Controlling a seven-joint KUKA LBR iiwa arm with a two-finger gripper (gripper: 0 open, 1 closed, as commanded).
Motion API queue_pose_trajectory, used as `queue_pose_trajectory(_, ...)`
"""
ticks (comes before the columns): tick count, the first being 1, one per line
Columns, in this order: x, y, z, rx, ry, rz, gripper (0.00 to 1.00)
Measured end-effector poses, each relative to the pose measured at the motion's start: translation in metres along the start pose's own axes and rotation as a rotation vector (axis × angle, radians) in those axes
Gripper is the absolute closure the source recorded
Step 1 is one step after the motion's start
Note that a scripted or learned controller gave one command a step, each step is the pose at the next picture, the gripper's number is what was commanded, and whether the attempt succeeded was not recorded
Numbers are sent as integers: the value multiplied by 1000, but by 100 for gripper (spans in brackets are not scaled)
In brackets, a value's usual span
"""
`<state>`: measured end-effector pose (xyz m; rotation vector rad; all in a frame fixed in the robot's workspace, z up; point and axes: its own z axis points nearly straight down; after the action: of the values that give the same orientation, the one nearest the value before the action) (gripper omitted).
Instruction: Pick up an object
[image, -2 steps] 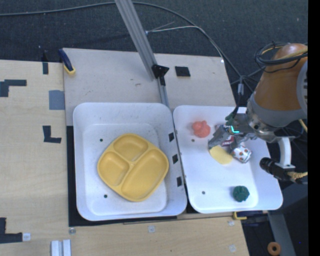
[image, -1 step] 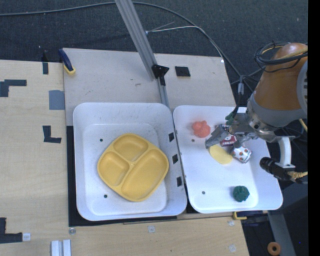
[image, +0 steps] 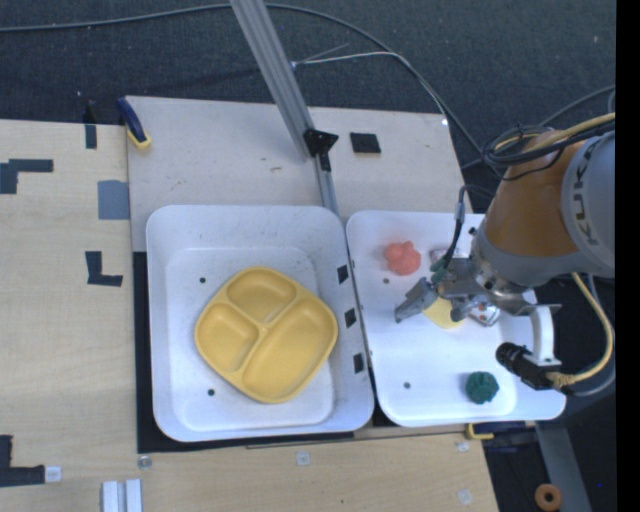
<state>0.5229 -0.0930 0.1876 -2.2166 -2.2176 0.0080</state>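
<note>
While left bin (image: 170, 250) holds yellow plate (image: 265, 333), right bin (image: 375, 235): 3 objs.

The arm (image: 570, 215) is showing a broad orange band above a grey wrist section, with part of dark lettering on its grey casing at the right. The gripper (image: 430, 298) is presenting grey metal fingers (image: 412, 303). A black cable bundle is running over the orange band, and a yellow cable is looping below a white bracket.

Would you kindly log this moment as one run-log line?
gripper: over right bin, at yellow object | grasp: unconfirmed | nearby: pink object, green object
</note>
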Motion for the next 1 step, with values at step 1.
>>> queue_pose_trajectory(1,-5,0,63,0,0,1,0)
